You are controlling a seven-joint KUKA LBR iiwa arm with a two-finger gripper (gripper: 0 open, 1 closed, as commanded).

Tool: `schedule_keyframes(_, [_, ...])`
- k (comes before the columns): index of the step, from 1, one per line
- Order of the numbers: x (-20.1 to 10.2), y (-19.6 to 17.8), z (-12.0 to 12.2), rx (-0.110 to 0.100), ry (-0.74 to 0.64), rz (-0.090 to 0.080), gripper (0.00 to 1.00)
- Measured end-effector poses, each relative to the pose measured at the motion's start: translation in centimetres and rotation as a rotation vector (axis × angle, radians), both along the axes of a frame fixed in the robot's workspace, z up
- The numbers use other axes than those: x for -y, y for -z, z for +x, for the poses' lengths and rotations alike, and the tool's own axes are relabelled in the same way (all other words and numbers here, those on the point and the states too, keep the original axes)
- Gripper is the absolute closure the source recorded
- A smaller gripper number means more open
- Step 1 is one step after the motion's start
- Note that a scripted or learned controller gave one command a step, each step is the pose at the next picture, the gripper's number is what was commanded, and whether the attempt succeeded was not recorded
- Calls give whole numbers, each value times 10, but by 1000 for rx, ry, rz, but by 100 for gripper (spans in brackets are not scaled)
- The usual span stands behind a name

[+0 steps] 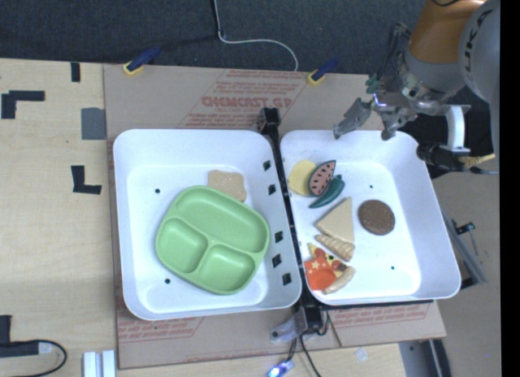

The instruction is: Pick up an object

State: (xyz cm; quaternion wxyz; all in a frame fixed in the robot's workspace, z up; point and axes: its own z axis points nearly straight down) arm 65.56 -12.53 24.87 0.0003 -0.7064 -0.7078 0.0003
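Observation:
My gripper [367,123] hangs over the far rim of the right bin [406,274], fingers spread apart with nothing between them. Below it in that bin lie a yellow piece [301,175], a watermelon slice [322,177], a green pepper [327,192], a tan sandwich wedge [337,222], a brown round cookie [376,217], a waffle-like piece [335,246] and a pizza slice [326,271]. The gripper sits above and apart from all of them.
The left bin [138,172] holds a green divided plate [212,239] and a slice of toast [227,184] behind it. Black clips run along the shared bin wall [281,205]. A white cable [244,41] lies on the dark backdrop. Cardboard underlies both bins.

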Motion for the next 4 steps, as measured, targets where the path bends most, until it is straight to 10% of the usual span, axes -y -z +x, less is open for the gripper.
schedule_keyframes(1, [-26, 173, -53, -9, 0, 1, 0])
schedule_keyframes(2, [-25, 154, -49, 0, 0, -1, 100])
schedule_keyframes(3, [-88, 58, -35, 9, -6, 2, 100])
schedule_keyframes(4, [-85, 55, -38, -1, -2, 1, 100])
